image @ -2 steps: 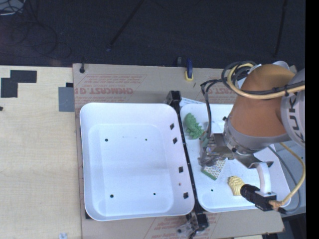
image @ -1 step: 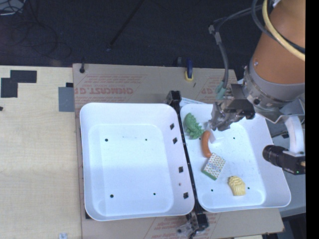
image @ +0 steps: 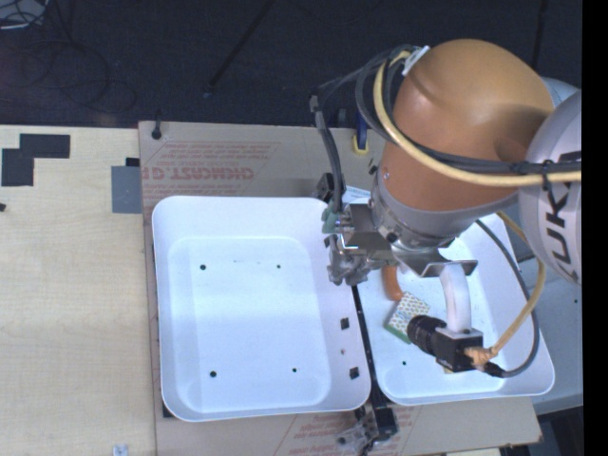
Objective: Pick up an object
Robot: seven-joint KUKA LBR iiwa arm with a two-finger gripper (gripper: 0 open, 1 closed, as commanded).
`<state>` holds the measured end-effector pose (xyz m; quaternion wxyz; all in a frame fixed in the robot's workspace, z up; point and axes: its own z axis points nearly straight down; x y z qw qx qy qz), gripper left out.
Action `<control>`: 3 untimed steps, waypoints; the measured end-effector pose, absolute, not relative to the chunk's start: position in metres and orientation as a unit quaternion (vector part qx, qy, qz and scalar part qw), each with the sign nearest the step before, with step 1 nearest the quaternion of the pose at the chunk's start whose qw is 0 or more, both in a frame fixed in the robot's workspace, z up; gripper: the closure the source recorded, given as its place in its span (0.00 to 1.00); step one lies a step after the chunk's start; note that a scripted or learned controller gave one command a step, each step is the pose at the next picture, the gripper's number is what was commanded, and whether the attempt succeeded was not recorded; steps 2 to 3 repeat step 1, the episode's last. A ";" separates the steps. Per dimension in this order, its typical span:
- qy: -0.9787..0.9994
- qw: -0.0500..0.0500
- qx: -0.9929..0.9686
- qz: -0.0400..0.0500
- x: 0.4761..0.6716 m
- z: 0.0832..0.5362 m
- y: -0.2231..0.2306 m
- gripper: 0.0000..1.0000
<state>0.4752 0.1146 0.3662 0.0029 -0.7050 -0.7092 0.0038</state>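
Observation:
My gripper [image: 346, 266] hangs low over the left edge of the right bin [image: 532, 380], just beside the divide between the two bins. The arm's orange band [image: 465, 112] and wrist cover much of that bin. An orange object [image: 390, 282] lies just right of the gripper, partly hidden by the wrist. A small green and white patterned piece [image: 407, 312] lies below it on the bin floor. Nothing shows between the gripper and these objects that tells of contact.
The left bin [image: 190, 255] is a shallow white tray with a bare floor. A white bracket [image: 457, 297] and a black cabled unit [image: 445, 342] hang off the wrist over the right bin. Brown cardboard [image: 218, 164] lies under both bins.

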 end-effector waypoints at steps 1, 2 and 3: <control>-0.705 0.003 -0.709 0.005 0.475 0.310 0.054 1.00; -0.705 0.003 -0.709 0.005 0.475 0.310 0.054 1.00; -0.705 0.003 -0.709 0.005 0.475 0.310 0.054 1.00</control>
